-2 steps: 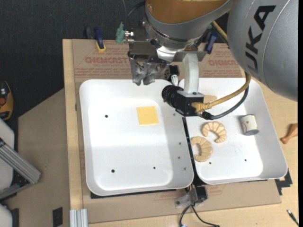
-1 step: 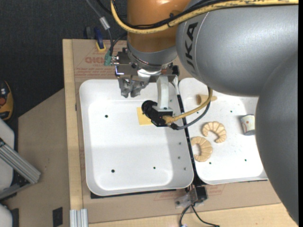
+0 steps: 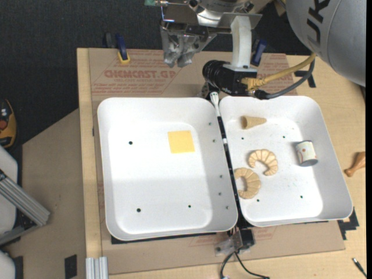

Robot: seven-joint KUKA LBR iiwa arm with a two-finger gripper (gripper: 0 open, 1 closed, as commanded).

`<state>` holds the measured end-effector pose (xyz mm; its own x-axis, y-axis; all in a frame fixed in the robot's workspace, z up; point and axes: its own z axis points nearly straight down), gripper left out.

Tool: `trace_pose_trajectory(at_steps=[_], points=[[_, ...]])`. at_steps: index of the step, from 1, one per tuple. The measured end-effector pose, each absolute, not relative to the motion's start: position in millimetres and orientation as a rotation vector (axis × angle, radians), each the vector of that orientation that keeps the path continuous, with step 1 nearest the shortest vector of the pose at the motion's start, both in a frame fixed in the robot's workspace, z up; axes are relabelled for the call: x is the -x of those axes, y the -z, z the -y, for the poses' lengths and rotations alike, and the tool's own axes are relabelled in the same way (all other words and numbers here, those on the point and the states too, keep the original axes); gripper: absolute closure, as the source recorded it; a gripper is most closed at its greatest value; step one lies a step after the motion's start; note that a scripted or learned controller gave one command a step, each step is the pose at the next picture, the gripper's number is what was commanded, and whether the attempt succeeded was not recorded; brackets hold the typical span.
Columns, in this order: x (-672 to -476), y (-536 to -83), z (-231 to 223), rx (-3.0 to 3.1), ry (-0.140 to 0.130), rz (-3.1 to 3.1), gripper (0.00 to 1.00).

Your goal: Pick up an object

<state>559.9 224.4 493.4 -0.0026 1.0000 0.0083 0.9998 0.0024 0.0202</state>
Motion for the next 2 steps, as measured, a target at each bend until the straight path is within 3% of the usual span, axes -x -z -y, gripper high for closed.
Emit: trace_pose_trajectory(at_steps=[1, 2], points=[[-490.6, -345.0, -224.3, -2.225, 0.026, -2.229, 1.0], [-482.2, -495.3, -224.6, -2.214, -0.028, -2.221, 1.0]])
